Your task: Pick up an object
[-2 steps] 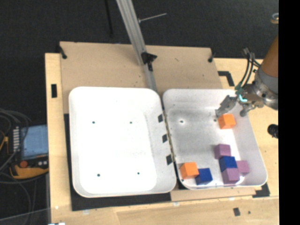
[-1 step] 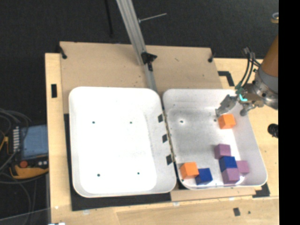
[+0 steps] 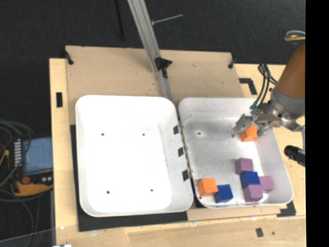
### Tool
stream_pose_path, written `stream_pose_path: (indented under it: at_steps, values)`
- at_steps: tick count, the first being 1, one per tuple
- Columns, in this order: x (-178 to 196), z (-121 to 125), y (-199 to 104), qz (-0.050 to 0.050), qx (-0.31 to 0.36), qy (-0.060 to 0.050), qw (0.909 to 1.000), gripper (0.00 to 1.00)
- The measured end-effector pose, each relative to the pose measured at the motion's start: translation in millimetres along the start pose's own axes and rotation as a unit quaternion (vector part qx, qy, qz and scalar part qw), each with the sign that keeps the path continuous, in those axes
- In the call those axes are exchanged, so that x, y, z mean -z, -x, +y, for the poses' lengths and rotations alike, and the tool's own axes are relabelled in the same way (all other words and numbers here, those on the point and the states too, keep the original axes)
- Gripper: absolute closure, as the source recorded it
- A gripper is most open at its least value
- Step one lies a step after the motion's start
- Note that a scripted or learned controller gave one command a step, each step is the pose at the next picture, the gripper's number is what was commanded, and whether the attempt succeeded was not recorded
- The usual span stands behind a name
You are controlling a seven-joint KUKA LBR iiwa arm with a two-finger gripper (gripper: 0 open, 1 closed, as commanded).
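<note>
My gripper (image 3: 250,126) hangs over the upper right part of the right bin (image 3: 211,112), reaching in from the right. A small orange block (image 3: 250,134) sits between its fingertips, and the fingers look shut on it. I cannot tell whether the block is lifted or touching the bin floor. Near the bin's front edge lie another orange block (image 3: 207,186) and a blue block (image 3: 223,193). Stacked close together at the front right are a purple block (image 3: 243,165), a second blue block (image 3: 250,179), a second purple block (image 3: 252,192) and a lilac block (image 3: 266,183).
The left bin (image 3: 123,153) lies beside the right one, with small clips along the shared edge. A slanted metal rail (image 3: 149,40) rises behind the bins. A blue box with cables (image 3: 36,156) sits off the bench at the left.
</note>
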State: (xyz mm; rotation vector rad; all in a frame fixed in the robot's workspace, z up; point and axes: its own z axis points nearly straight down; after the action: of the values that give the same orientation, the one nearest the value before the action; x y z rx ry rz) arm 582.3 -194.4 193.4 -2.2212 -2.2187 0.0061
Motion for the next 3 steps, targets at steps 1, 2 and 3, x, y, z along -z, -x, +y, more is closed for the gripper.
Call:
stream_pose_path:
  at_steps: [1, 2, 3]
  values:
    - [-60, 0, -7, 0.0, -0.001, 0.0, 1.0, 0.0]
    - [-97, 1, -6, -0.001, -0.001, 0.003, 1.0, 0.0]
    - [-83, 2, -4, -0.001, -0.004, 0.006, 1.0, 1.0]
